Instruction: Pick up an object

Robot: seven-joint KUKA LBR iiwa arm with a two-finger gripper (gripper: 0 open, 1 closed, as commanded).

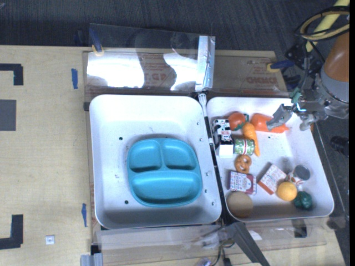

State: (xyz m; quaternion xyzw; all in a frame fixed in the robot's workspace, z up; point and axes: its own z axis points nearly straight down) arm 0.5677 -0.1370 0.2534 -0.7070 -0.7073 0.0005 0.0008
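The right bin (324, 165) holds several small toy foods. Along its far side lie a red tomato (237, 118), an orange piece (259, 119), a carrot (249, 131) and a cow-print carton (222, 128). Below these are a green-labelled can (244, 146), a small pretzel (242, 162), a red packet (240, 180), a red-and-white box (272, 177), a yellow lemon (287, 190), a dark green piece (303, 201), a grey disc (301, 172) and a brown potato (239, 203). My gripper (290, 121) hovers open over the bin's far right corner, its left finger (276, 119) just over the orange piece's right end, with nothing between the fingers.
The left bin (105, 148) carries a blue divided plate (164, 169). A clear plastic sheet (150, 65) stands behind the left bin. The arm's orange band (338, 65) and yellow-black cables (324, 24) are at the top right.
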